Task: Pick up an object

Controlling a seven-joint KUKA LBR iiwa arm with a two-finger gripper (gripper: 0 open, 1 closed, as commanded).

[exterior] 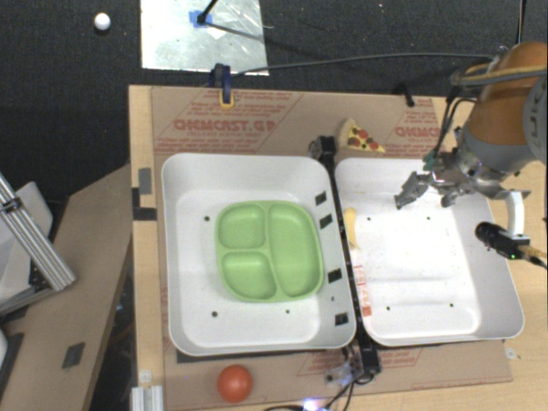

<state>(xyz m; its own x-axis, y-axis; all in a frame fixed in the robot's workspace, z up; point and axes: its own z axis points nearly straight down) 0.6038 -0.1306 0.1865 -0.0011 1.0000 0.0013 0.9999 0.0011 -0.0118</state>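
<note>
Over right bin (479,315) far edge, gripper (431,189) fingers spread, nothing held. Banana (349,228) at that bin's left wall. Green tray (269,251) in left bin (184,229); cardboard bench (257,118).

Matt green plastic tray (268,250), smooth white bins (257,171).

One camera sits high above the bench (257,114) and looks down at a slant. It takes in both white bins, the left bin (184,229) and the right bin (445,306), from fairly far off.
</note>
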